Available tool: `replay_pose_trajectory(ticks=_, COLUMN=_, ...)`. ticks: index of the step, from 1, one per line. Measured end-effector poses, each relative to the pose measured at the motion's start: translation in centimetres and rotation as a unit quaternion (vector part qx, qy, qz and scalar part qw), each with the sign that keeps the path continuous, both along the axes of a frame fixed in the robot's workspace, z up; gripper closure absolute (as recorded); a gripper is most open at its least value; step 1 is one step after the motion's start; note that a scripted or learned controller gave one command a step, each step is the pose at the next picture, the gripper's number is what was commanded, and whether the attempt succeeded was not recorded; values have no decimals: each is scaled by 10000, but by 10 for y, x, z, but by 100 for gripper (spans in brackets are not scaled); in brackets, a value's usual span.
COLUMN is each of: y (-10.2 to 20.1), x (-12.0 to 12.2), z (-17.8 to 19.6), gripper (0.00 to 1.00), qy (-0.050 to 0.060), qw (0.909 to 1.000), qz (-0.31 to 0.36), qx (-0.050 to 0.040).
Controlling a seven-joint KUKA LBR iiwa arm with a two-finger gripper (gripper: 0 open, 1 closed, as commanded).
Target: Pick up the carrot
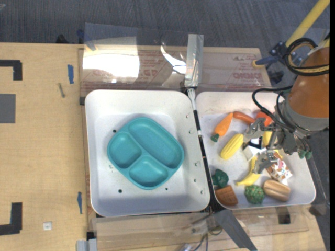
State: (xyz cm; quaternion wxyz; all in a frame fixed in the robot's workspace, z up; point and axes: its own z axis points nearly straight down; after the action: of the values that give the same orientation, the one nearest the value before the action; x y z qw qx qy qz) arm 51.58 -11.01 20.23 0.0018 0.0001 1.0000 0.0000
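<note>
Arm reaches in from right; gripper hangs low over right bin, amid toy food. Finger state: cannot tell. Carrot lies at bin's upper left, beside corn, apart from gripper. Teal plate sits in left bin.

A light wooden bench is seen, marked with black tape corners and small blue tape strips. Two shallow white bins are set side by side on it: the left bin and the right bin, their inner edges touching. A clear plastic sheet lies behind them.
</note>
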Motion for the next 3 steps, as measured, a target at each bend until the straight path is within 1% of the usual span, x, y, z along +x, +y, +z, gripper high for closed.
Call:
replay_pose_trajectory(ticks=1, y=-10, x=47, z=-114, gripper=0, qy=-22, qw=9905, qz=-1373, qx=4)
replay_pose_trajectory(ticks=2, y=-9, x=49, z=-102, gripper=100, qy=-49, qw=9907, qz=-1357, qx=5)
replay_pose_trajectory(ticks=3, y=-7, x=57, z=31, gripper=100, qy=-79, qw=9890, qz=-1479, qx=1)
